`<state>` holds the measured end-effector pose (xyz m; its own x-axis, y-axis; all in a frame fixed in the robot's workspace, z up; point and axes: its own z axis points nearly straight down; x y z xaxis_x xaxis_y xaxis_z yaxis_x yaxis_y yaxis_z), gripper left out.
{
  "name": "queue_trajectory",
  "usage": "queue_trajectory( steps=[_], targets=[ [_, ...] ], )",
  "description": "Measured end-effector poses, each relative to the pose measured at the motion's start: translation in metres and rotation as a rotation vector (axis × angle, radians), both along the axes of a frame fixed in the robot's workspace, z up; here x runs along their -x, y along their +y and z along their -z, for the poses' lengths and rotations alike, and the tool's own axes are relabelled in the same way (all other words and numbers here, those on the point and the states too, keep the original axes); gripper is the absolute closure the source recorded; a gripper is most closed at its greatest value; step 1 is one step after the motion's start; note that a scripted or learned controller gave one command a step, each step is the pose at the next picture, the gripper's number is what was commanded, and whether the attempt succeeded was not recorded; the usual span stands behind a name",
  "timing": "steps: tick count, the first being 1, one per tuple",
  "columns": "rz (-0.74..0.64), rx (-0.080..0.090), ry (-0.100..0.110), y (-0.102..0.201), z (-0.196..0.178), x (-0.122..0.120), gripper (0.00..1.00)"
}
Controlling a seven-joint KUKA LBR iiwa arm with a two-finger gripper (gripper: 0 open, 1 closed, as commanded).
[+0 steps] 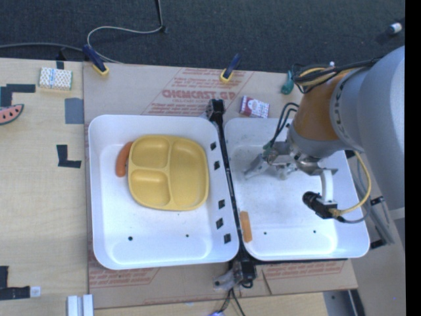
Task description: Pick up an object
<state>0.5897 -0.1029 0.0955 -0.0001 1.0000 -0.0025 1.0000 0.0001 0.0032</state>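
- You are looking down on two shallow white bins side by side on a cardboard-covered bench, the left bin (105, 242) and the right bin (342, 245) meeting along a dark centre divider.
- Your arm (368, 110), grey with an orange band above the wrist, reaches in from the right and hangs over the upper middle of the right bin.
- The gripper (260, 166) points left toward the divider; a metallic finger (253, 170) shows low over the bin floor, but you cannot tell from this angle whether the jaws stand apart or together, and nothing is seen between them.
- A small orange object (245, 226) lies in the right bin's lower left corner, just beside the divider and well apart from the gripper.
- In the left bin, a yellow divided plate (168, 173) with three compartments sits near the middle, and an orange sausage-shaped item (122, 160) lies touching its left edge.
- Beyond the bins, a small red-and-white packet (253, 106) rests on the cardboard just above the right bin.
- A yellow clamp (230, 71) and a blue-and-yellow clamp (95, 59) grip the cardboard's far edge.
- A black-and-yellow cable (329, 208) loops off the wrist over the right bin.
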Motion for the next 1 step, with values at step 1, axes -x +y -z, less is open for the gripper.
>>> queue_trajectory(
  steps=[1],
  targets=[
    [-0.001, -0.003, 0.003, 0.0074, 0.0098, -0.0288, 0.00]
  ],
)
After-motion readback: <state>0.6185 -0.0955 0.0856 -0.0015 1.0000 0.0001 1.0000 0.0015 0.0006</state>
